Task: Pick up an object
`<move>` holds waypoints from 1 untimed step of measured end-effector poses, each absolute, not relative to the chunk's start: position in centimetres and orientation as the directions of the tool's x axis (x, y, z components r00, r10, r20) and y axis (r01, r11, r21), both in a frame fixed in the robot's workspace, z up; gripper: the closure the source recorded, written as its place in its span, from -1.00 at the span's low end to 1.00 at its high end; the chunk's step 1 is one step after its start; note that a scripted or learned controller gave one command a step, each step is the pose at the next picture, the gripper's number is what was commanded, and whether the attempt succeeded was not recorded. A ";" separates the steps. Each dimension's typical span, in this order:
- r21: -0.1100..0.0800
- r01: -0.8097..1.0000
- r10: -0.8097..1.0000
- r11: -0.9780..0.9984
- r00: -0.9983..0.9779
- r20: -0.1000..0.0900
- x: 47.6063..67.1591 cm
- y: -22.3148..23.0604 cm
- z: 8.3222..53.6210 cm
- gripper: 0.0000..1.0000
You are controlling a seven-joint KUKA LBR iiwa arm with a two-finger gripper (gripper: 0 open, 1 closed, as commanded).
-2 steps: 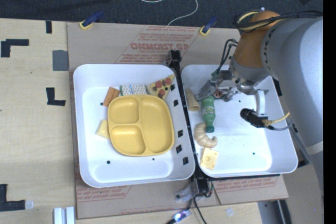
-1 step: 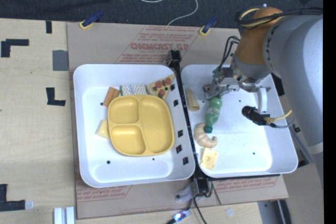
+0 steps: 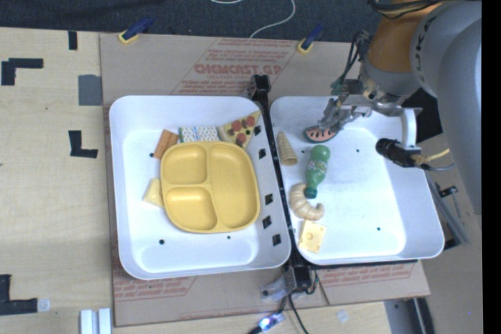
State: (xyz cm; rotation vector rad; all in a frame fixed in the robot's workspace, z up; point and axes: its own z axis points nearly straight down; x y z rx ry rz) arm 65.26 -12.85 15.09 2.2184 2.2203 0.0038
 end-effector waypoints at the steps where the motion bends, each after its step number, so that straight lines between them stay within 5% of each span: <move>1: 0.004 1.000 1.000 0.002 -0.002 0.000 65.7 -12.3 21.3 1.00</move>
